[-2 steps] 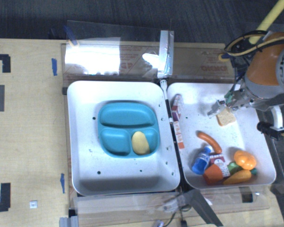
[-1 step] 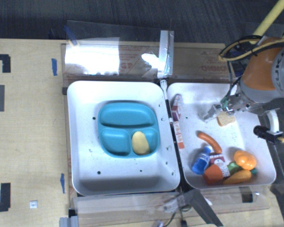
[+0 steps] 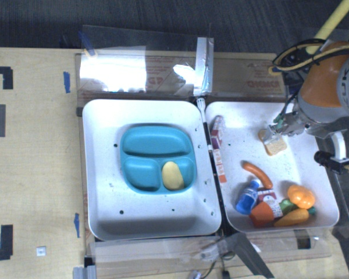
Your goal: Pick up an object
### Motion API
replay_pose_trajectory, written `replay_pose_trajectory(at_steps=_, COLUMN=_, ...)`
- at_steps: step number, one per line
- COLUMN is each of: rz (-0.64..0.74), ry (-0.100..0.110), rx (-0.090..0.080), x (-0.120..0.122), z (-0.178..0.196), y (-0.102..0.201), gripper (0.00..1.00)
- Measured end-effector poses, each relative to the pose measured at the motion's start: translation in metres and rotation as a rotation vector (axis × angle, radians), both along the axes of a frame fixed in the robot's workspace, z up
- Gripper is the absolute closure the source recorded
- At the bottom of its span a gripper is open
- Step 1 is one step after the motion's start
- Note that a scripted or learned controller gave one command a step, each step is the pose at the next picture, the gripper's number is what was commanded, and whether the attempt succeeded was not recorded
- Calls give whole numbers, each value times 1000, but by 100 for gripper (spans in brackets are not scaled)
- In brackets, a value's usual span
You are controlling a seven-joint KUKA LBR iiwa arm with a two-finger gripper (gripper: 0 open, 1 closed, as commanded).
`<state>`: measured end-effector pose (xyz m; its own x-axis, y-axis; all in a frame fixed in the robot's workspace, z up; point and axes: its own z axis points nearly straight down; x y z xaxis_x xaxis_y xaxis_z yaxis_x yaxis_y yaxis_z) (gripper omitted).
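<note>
Orange round plastic fruit (image 3: 302,197), a small blue bottle (image 3: 246,199) and a red toy piece (image 3: 262,213) are jammed together in a heap at the near end of my shallow white right-hand bin (image 3: 244,127), well in front of the tan spongy-looking block (image 3: 275,146). Too crowded, so I'm skipping it.

One step further back, between that heap and the tan block, is a curved orange-red toy sausage (image 3: 257,172), lying on its own. Way off to the block's left, a yellow egg-shaped thing (image 3: 173,175) sits in a blue divided plate (image 3: 157,141).

Then the tan block itself, which I reckon is my target: alone on bare bin floor, nothing touching it.

What worries me: it's small and looks light, so if I come down off-centre I'd guess it gets nudged or tipped away instead of gripped. It could also skid on that slick floor.

My gripper (image 3: 283,127) is right at the block's far side, a touch to its right, close enough that it may be touching. Honestly I can't tell if it's open or closed from this angle, and I can't say the block is held.
</note>
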<state>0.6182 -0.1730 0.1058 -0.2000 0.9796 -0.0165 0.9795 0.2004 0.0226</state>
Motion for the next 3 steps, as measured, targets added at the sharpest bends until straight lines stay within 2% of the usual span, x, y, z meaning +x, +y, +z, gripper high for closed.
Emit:
replay_pose_trajectory(at_steps=1, rz=0, ry=2, rx=1, x=0, z=-1, y=0, gripper=0)
replay_pose_trajectory(at_steps=2, rz=-35, ry=7, rx=9, x=-11, z=-12, y=-5, gripper=0)
replay_pose_trajectory(at_steps=3, rz=-35, ry=0, rx=5, x=-9, z=0, y=-6, gripper=100)
